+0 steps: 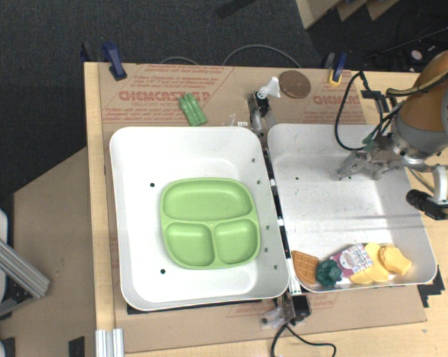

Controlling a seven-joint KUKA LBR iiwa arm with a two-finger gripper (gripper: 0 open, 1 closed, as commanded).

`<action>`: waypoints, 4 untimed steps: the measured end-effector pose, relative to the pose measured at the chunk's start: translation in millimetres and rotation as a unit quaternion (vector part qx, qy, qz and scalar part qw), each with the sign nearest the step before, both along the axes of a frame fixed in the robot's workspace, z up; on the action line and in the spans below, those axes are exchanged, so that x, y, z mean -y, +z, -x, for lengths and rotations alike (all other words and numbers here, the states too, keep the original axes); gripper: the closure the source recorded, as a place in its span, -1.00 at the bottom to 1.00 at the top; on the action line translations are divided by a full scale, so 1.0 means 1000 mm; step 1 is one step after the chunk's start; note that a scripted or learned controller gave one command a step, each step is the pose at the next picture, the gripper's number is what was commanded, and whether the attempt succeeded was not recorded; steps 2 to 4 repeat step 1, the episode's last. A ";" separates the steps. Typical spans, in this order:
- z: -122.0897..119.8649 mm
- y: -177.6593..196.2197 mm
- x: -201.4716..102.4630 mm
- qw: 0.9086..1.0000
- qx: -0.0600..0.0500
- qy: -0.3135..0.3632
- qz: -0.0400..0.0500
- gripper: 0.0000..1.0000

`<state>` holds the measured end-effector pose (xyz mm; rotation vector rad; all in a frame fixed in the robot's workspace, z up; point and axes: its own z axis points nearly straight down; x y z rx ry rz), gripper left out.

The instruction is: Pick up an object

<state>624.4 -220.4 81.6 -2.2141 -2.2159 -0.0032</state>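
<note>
My gripper (366, 166) hangs over the upper right part of the right bin (320, 199), at the end of the grey arm with its orange band (430, 95). It looks open, with nothing between its fingers. The loose objects lie in a row along the right bin's front edge, well below the gripper: an orange waffle-like piece (304, 265), a dark green broccoli-like piece (329, 274), a pink and white packet (355, 259) and yellow pieces (388, 263). They touch or overlap one another.
The left bin (134, 199) holds a light green divided plate (209, 222). Behind the bins, on the cardboard, lie a green item (193, 110) and a brown disc (294, 85). Black cables (350, 88) run by the arm.
</note>
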 end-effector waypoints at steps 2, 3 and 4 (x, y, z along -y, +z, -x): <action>-0.046 0.101 0.003 1.000 0.009 0.001 0.006 -1.00; -0.046 0.101 0.003 1.000 0.009 0.001 0.006 -1.00; -0.046 0.101 0.003 1.000 0.009 0.001 0.006 -1.00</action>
